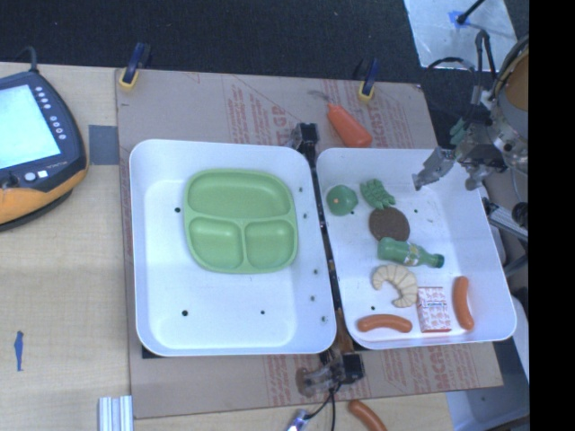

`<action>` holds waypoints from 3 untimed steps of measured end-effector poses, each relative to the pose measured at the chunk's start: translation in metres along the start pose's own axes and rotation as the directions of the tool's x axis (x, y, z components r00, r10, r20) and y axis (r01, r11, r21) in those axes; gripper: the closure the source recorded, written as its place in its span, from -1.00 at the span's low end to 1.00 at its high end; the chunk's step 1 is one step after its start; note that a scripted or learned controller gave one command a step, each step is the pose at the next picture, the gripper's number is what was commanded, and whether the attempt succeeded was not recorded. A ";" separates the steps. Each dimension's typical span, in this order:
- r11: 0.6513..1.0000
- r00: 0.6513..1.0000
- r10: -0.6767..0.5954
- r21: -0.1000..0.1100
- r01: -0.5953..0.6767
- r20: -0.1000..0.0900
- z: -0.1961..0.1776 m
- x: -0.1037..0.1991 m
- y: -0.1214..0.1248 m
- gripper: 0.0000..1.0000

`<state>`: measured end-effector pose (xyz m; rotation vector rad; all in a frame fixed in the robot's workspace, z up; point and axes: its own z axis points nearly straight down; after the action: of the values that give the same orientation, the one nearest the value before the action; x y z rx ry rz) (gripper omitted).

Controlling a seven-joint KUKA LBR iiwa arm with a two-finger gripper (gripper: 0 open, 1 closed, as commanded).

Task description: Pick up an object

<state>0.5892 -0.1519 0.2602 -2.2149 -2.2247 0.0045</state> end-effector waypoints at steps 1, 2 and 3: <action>1.000 1.000 -0.001 0.004 0.001 0.000 0.141 0.032 0.022 -1.00; 1.000 1.000 0.000 -0.003 0.000 0.002 0.167 0.046 -0.010 -1.00; 1.000 1.000 0.002 -0.005 -0.002 0.003 0.167 0.046 -0.008 -1.00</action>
<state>0.5801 -0.1064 0.0936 -2.2209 -2.2265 0.0017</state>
